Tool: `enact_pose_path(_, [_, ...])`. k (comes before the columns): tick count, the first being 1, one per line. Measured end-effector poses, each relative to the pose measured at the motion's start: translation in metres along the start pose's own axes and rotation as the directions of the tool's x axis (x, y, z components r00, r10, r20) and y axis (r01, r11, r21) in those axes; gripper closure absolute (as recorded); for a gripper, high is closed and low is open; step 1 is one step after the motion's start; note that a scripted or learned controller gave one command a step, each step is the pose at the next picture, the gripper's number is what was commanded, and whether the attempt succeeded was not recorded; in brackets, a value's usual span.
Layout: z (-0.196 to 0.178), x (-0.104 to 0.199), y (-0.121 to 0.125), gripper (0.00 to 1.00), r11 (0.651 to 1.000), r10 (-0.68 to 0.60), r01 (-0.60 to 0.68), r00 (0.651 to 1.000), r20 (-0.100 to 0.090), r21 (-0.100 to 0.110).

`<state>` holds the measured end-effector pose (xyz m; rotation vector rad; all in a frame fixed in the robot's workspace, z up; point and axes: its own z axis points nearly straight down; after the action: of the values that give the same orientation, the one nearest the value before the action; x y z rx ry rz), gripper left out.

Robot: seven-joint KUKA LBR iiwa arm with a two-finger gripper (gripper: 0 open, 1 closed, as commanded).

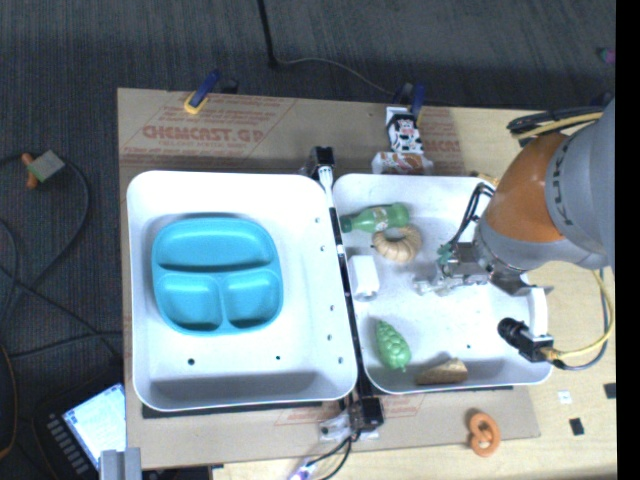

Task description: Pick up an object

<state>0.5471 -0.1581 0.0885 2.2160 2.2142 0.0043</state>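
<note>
Cardboard-topped bench (250, 128) bearing two white bins (140, 268) stands on dark carpet (120, 28)

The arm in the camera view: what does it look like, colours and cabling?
The arm is a thick grey cylinder with a broad orange band above the wrist. Its gripper is small, metallic grey, with dark cables running along the wrist. A yellow cable loops nearby.

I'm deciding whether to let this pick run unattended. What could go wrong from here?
The hand sits over bare bin floor in the right bin, apart from every item, so closing here would likely grab nothing. The bottle and donut touch, so reaching for one may shove the other. The brown piece lies against the near wall, awkward to grip.
</note>
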Motion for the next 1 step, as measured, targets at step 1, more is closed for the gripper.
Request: enact_pose_path(1, [-0.0363, -0.0666, 0.0653, 1.00, 1.000, -0.001, 0.001, 1.000, -0.001, 0.006])
